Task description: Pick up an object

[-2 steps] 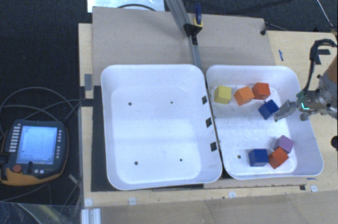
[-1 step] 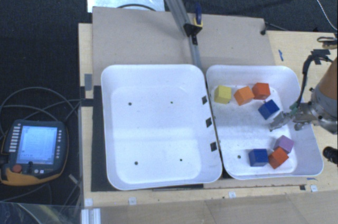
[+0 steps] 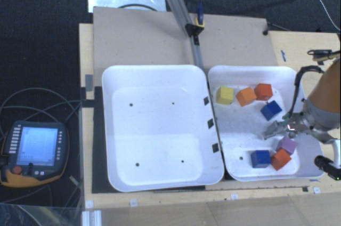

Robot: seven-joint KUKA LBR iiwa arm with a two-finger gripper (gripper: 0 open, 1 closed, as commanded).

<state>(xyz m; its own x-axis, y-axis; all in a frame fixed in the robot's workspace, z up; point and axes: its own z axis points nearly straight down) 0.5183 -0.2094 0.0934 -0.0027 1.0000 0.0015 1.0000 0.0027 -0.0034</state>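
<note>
The bench (image 3: 234,38) is flat and tan, like cardboard. Two shallow white bins sit on it side by side. The left bin (image 3: 160,126) is smooth and shiny, with rounded corners and a few small dark dots on its floor. The right bin (image 3: 240,123) looks the same, and it holds all the little blocks.

My arm (image 3: 326,94) is round, orange above and grey below, and it comes in from the right. My gripper (image 3: 277,131) is shiny metal and hangs low over the right bin — I cannot tell if my fingers are spread or pressed together.

The blocks are small cubes with flat sides. At the far side sit a yellow block (image 3: 225,95), an orange block (image 3: 245,96) and a red block (image 3: 263,91), close in a row. A blue block (image 3: 271,110) lies just nearer. A purple block (image 3: 287,145) sits just beside my gripper, touching another red block (image 3: 281,159). Another blue block (image 3: 260,158) sits near that.
</note>
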